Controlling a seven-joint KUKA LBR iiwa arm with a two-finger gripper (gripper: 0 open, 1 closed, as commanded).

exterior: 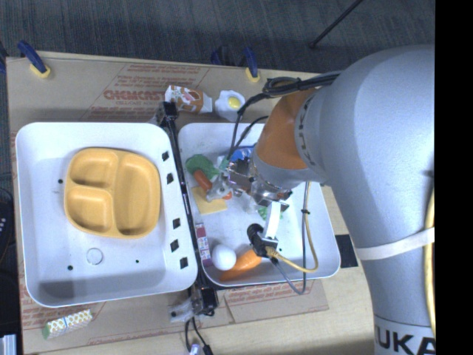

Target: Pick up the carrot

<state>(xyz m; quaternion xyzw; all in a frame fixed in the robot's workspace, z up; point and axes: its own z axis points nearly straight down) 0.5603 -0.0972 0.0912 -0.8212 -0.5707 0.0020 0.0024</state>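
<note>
The carrot (242, 265) is seen lying at the near edge of the right bin (325, 254), touching a white egg (223, 257). The gripper (230, 182) is lowered over the toys in the middle of that bin. It cannot be told whether anything is held. A yellow tray (113, 191) is seen in the left bin (37, 220).

One camera hangs above the bench (111, 76), fairly close, looking down at a slant over both bins; the arm (369, 146) crowds in from its right side.
</note>
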